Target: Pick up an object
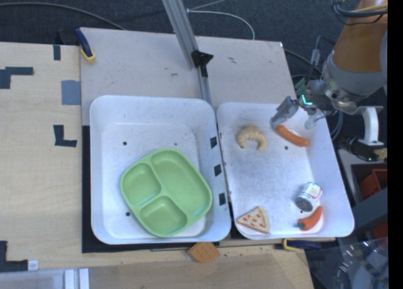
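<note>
In the right bin (277, 168) lie a tan croissant (252, 136), an orange sausage (293, 135), a small silver can (308, 196), a pizza slice (254, 220) and a red-orange pepper (312, 218). My gripper (297, 118) hangs at the bin's far right corner, just above the sausage. Its two fingers stand open and spread, one on each side of the sausage's upper end, with nothing between them.
The left bin (107, 130) holds a green divided plate (165, 191). A round waffle-like cookie (202, 252) lies outside, below the bins. A slanted metal pole (182, 23) crosses the bench behind the bins. A yellow-and-blue clamp (84, 45) sits at the far left.
</note>
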Robot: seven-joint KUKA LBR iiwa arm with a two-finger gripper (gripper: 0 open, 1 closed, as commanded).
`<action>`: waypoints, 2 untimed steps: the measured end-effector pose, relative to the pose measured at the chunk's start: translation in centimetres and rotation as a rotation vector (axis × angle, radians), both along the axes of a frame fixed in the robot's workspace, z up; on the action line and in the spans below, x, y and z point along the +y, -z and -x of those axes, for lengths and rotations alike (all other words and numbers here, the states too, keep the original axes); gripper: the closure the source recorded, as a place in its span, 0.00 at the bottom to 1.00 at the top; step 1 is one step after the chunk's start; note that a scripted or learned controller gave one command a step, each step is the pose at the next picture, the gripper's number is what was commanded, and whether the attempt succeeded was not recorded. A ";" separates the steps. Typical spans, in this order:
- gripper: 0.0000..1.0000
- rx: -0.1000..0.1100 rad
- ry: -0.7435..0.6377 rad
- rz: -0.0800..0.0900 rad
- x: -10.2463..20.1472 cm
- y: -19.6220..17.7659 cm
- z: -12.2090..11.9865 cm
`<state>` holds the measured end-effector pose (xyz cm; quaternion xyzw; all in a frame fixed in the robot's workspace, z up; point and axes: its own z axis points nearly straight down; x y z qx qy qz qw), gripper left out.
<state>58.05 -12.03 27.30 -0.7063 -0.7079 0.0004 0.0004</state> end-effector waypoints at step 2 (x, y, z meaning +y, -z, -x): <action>0.00 0.006 0.002 0.000 0.3 9.6 0.1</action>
